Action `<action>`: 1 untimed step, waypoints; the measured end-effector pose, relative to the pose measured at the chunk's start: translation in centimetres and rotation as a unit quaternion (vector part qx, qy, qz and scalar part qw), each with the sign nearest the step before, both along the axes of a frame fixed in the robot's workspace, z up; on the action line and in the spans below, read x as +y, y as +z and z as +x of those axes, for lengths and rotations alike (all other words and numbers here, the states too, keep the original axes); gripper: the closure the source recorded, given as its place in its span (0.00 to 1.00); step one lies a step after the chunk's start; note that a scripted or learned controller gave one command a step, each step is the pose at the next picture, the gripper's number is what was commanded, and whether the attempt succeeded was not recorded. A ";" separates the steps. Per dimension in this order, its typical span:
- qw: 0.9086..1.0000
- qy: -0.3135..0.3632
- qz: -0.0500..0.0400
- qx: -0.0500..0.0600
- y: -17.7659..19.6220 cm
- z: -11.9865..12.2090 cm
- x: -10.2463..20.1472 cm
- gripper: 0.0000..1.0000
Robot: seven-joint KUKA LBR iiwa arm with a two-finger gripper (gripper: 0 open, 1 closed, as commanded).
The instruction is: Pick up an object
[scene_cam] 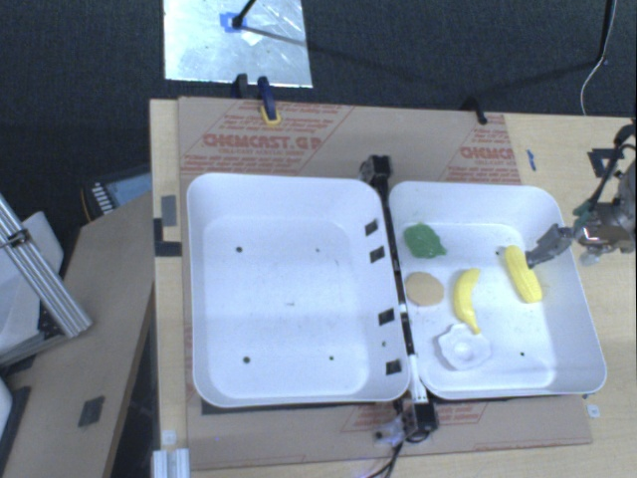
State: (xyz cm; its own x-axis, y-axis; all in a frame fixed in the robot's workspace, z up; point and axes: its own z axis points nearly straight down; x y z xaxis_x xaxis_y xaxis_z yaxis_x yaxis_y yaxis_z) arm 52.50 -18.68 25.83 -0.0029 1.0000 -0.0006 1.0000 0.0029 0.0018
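Gripper (537,255) sits by the corn (523,274) in the right bin (577,361); its grip cannot be told. Nothing is lifted yet.

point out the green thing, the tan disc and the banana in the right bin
green thing (424,240), camera view, middle of its top
tan disc (425,289), camera view, centre of its flat face
banana (467,299), camera view, middle of its curved body
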 end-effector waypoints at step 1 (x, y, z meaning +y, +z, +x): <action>1.000 0.002 0.000 -0.002 1.1 0.1 0.0 1.00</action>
State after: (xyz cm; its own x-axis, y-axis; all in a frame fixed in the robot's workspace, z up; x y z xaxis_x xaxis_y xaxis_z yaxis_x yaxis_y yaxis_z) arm 52.60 -18.69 26.95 -0.0065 1.0000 -0.0015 1.0000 0.0065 0.0054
